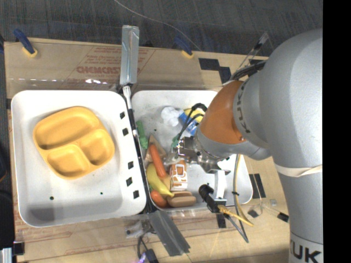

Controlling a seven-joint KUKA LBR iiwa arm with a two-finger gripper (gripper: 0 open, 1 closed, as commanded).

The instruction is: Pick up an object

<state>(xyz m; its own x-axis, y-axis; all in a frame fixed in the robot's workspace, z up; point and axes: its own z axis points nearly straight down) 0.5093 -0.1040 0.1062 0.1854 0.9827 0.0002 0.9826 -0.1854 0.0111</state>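
Reaching from the right, gripper point(184, 155) low in right bin point(143, 106) above an orange-and-white carton point(179, 178) of unreadable print beside a carrot point(157, 161) and banana point(155, 183), finger state impossible to tell, red "CHEMCAST" on cardboard point(97, 69) behind.

1 fixed camera above the bench.
It looks down at a slant on the 2 white bins point(22, 201), near enough that the arm point(285, 108) crowds the bins' right side.
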